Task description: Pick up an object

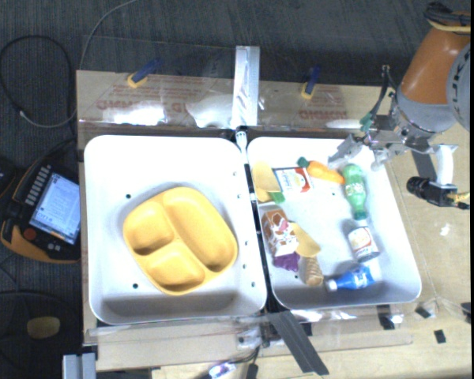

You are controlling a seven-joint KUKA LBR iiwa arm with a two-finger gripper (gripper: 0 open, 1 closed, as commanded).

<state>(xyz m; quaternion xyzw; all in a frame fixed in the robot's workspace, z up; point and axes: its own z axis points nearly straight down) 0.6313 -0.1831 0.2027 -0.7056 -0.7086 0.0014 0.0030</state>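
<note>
Two shallow white plastic bins are set side by side on the tabletop (434, 235), so things can be kept in one place and not roll away. In the left bin (103, 212) a yellow plastic tray with three hollows (179, 238) is laid flat near the middle. In the right bin (403, 243) many small things are piled close together.

A green plastic bottle (355, 189) is laid on its side near the far right part of that bin. Just beside its top, a small orange carrot-shaped toy (324, 170) is seen. A white packet with a red label (291, 180) is laid next to a yellow wedge (262, 181). A purple and red snack bag (280, 239) is spread near the bin's left wall. A small jar with a red label (363, 242) and a blue and white bottle (351, 279) are laid near the front.

The end effector (369, 142) is held over the far right corner of the right bin, close above the green bottle and the carrot toy. It may be placed there so that one of these can be reached. Nothing is seen between its parts, so no thing is judged to be picked up yet. Whether it is spread or pressed together cannot be told from here.
</note>
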